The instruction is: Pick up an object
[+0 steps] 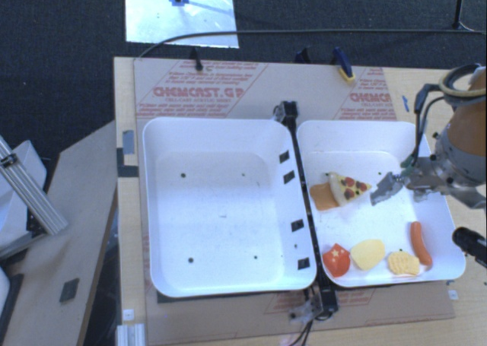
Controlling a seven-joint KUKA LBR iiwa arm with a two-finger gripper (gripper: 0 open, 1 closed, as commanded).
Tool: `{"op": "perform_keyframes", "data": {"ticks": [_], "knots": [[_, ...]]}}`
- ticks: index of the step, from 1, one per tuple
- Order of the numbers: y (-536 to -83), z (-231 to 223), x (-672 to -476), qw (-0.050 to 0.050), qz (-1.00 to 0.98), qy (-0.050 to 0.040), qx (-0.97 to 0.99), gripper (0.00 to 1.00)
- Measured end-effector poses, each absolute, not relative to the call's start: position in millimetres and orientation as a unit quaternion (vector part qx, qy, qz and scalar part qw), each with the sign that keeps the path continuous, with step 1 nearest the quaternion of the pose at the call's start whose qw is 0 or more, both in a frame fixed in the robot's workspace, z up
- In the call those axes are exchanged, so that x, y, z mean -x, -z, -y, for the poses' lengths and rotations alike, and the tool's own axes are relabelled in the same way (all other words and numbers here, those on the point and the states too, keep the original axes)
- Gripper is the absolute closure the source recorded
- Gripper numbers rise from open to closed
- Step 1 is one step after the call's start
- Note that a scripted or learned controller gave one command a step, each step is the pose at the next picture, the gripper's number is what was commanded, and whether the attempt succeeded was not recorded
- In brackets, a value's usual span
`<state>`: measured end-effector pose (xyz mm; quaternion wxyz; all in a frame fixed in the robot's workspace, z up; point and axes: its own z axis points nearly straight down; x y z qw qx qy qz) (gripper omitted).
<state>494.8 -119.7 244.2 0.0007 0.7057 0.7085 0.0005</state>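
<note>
- The arm (464, 150) is showing a grey, rounded body, quite bulky, and the light is making it look pale on its upper side.
- An orange band (466, 120) is sitting above the wrist, with a warm, slightly brownish tone.
- A grey ring (461, 78) is curving over the top of the orange part.
- A thin dark cable (421, 120) is running in a loop along the outer side of the arm.
- The gripper (380, 190) is looking metallic grey, narrow and angular, made of small flat parts.
- A black rounded piece (470, 242) is showing under the grey body.
</note>
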Motion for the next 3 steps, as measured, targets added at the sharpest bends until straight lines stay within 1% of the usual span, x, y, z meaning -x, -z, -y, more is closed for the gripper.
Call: {"op": "perform_keyframes", "data": {"ticks": [1, 2, 3], "knots": [[-130.0, 99.0, -582.9, 0.0, -0.71, -0.0004, -0.704, 0.0], [-85.4, 120.1, -585.3, 0.001, -0.707, -0.0016, -0.707, 0.0], [-88.0, 132.4, -603.9, 0.004, -0.708, -0.0025, -0.707, 0.0]]}}
